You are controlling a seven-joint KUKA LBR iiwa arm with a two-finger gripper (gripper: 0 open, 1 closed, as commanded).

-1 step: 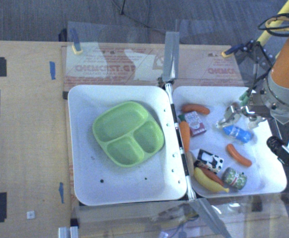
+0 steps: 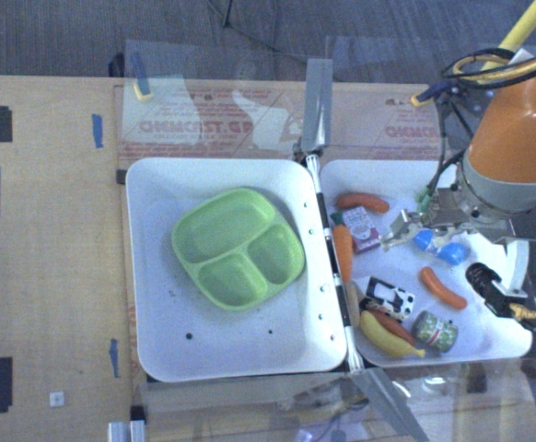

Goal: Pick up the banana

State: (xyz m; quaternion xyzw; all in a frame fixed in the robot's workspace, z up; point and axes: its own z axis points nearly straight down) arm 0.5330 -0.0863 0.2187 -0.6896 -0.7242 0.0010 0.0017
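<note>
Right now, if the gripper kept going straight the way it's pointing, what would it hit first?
The gripper points toward the purple packet, so probably that first, though depth is unclear. The banana lies off that line.

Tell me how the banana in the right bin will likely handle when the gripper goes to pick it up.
The banana looks like smooth toy plastic, so probably stiff, light and somewhat slippery. Its curved body may swivel or roll when nudged. It lies against the green can and a red piece, so neighbours will likely shift too.

Arm (image 2: pixel 512 145) reaching in from right, wrist low.
</note>
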